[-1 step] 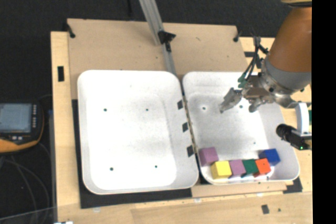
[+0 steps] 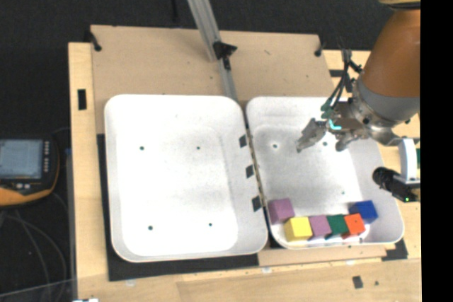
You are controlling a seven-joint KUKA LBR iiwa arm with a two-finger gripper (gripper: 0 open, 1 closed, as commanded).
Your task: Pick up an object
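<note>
Handheld screen device (image 2: 25, 165) left of bench, slanted metal pole (image 2: 202, 3) above

The shallow white right-hand bin (image 2: 283, 117) has open floor across its far and middle parts. Its near edge is crowded by a row of small blocks: a purple cube (image 2: 282, 209), a yellow cube (image 2: 298, 228), a second purple block (image 2: 320, 225), a green block (image 2: 335, 224), an orange block (image 2: 353, 224) and a blue block (image 2: 364, 209), touching or just beside one another. The shallow white left-hand bin (image 2: 173, 173) offers bare floor throughout. A slanted grey metal rail (image 2: 202, 7) crosses the far side, ending between the bins.
</note>
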